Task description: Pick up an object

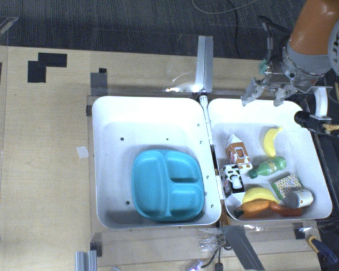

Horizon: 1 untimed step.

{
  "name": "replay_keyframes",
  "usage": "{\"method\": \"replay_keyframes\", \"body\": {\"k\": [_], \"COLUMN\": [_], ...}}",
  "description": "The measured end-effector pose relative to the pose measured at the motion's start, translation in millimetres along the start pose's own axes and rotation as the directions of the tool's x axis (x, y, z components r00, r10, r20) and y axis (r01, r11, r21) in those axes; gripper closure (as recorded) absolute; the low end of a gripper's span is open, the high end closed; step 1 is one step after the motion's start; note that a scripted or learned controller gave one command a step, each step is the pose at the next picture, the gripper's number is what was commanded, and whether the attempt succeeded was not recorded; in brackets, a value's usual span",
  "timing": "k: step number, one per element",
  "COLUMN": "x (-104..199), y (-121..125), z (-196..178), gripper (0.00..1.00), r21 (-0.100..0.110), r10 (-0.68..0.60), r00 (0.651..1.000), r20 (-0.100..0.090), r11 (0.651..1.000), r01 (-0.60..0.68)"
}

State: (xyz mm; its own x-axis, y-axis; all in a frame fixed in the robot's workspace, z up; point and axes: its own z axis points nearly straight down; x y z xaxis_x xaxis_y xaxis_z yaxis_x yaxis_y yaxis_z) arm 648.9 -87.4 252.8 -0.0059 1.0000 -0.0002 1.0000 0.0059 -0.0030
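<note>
Two bins side by side on tabletop [39,168]. Left bin [110,117]: divided tray [168,183] near front. Right bin [311,151]: items clustered toward front, carton [238,151] left of banana [271,140], bottle [268,167] between. Claw [266,93] above right bin's rear rim.

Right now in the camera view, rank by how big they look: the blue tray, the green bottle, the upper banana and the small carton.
1. blue tray, by far the largest.
2-4. green bottle, upper banana and small carton look too alike to rank.
</note>
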Motion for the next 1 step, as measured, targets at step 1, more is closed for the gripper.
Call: {"method": "replay_keyframes", "body": {"k": [1], "x": [-60.5], "y": [5.0], "z": [90.7], "gripper": [0.00], "r21": [0.000], "r10": [-0.058], "r00": [0.998], "r20": [0.000], "r11": [0.998], "r01": [0.058]}}
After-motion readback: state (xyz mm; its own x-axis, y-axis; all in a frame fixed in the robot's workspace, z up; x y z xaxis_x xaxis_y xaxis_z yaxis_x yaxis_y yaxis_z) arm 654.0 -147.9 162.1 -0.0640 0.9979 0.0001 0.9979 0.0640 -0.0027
